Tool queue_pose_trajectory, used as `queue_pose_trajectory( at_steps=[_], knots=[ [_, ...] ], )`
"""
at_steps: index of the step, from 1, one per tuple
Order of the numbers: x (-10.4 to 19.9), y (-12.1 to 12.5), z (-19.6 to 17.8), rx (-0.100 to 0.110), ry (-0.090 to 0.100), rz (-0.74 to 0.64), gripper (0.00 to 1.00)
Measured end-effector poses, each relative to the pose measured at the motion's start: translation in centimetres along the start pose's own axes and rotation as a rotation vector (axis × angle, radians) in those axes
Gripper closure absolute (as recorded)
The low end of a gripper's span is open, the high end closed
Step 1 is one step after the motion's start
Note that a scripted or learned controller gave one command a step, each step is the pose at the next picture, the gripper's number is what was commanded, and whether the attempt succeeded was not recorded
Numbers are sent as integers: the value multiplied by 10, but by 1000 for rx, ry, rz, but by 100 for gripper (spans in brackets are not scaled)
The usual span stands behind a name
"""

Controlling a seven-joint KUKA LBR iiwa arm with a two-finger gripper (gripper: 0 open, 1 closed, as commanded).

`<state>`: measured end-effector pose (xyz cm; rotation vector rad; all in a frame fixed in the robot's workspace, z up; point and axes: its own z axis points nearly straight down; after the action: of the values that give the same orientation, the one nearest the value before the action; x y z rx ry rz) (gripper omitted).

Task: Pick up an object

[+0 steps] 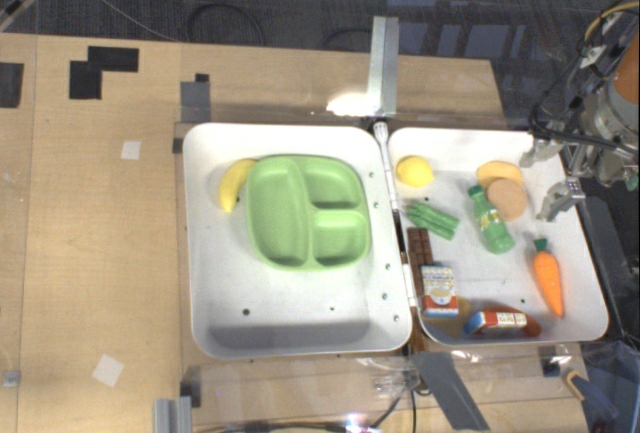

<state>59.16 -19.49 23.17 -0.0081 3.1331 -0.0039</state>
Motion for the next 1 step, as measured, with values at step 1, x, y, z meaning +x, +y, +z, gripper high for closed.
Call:
queue_pose_trajectory(
  at_steps=[1],
  knots=[
    [36, -9, 120, 1, -4, -187, 0]
  ],
)
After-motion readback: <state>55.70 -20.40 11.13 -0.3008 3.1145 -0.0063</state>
